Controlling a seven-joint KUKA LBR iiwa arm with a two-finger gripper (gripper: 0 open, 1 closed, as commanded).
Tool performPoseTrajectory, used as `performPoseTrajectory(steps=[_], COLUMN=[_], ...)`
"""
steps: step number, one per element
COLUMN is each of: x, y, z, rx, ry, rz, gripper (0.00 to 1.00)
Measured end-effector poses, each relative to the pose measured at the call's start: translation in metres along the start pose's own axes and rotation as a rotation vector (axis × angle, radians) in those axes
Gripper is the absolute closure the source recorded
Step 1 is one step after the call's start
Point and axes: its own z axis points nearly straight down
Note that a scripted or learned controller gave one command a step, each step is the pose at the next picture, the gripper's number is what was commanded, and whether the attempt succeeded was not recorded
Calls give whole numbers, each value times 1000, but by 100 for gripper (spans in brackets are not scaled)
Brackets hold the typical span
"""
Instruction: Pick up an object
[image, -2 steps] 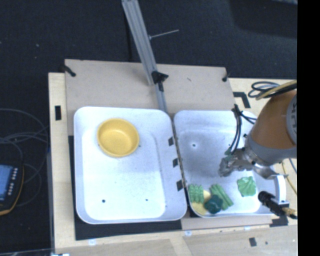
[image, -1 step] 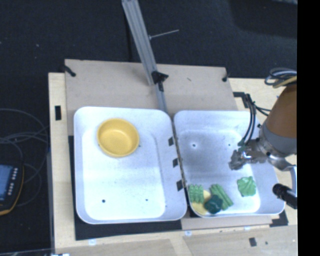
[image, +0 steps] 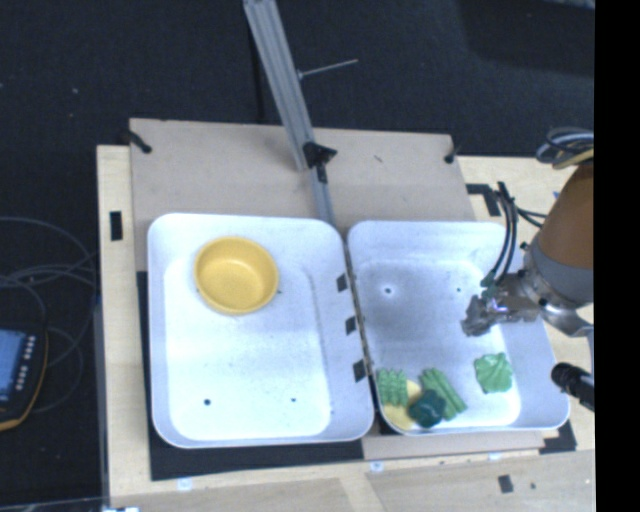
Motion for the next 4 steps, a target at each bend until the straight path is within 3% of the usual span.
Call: performPoseTrajectory(steps=[2,4], x=[87,168], y=[42,75], z=[-19,-9], rx=[1,3], ry=[1,0], rz=[-3,-3], gripper=[100,100])
